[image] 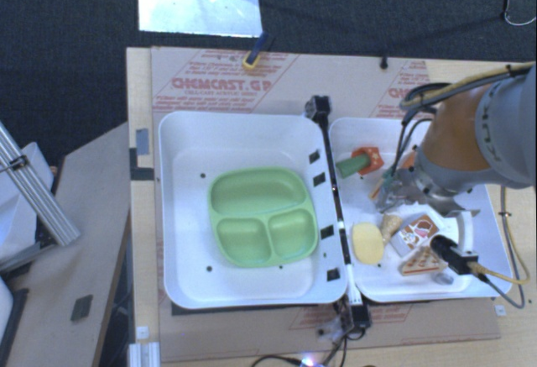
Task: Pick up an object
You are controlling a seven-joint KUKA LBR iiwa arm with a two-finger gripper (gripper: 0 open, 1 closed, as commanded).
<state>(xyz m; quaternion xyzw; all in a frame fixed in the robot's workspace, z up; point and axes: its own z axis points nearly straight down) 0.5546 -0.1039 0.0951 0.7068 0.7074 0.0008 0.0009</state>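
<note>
Taking the divider [329, 189] between my two white bins as the mark: left of it, in the left bin [180, 189], lies a green sectioned plate [260, 216]. Just right of the divider, in the right bin [361, 285], sit a green-and-orange toy [359, 161] and, nearer the front, a yellow oval piece [367, 243]. Farther right, my hand [393, 193] hangs over that bin; I cannot tell how far it is open. Beside it lie a small printed box [415, 233] and a pizza-slice toy [422, 263].

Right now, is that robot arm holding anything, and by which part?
Cannot be told: the pincer is low in the right bin among the toys, with no item visibly gripped.
</note>
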